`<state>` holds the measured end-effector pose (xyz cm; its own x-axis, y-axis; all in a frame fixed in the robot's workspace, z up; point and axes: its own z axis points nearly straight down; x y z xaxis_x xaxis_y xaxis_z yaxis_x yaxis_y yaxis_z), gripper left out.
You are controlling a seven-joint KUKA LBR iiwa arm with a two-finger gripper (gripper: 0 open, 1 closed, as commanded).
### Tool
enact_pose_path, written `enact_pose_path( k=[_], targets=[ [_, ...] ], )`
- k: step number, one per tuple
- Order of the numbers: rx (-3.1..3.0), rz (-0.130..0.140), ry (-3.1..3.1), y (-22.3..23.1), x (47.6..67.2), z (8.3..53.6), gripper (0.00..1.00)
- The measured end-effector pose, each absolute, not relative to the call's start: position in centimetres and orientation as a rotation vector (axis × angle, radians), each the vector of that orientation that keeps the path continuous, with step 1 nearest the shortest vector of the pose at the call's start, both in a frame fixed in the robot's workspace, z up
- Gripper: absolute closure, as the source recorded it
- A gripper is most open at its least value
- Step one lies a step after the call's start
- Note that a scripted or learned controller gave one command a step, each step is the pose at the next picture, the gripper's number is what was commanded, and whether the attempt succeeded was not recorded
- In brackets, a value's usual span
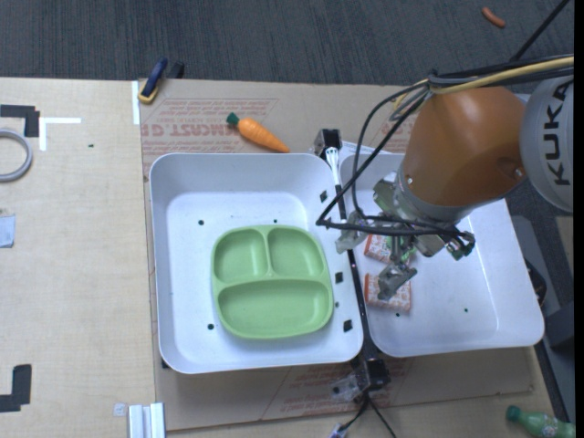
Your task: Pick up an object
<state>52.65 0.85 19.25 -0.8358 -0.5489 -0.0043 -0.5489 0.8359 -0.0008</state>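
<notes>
In the right bin (493, 318), two small red-and-white packets lie near its left wall. One packet (377, 245) is partly hidden under the wrist. The other packet (390, 296) sits just in front of it. My gripper (396, 277) hangs low over this nearer packet, at or just above its top edge. The orange wrist band and cables cover much of the bin's back part. I see nothing lifted off the bin floor.
The left bin (182, 208) bears a green divided plate (271, 281). A toy carrot (258, 133) lies on the cardboard behind the bins, with a blue clip (153, 80) further left. A green bottle (538, 420) lies at the bottom right.
</notes>
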Motion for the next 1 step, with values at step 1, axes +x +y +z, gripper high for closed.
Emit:
enact_pose_path(
  k=[1],
  targets=[
    [-1.291,-0.001,2.860,-3.79,49.18,19.26,0.00]
  ],
)
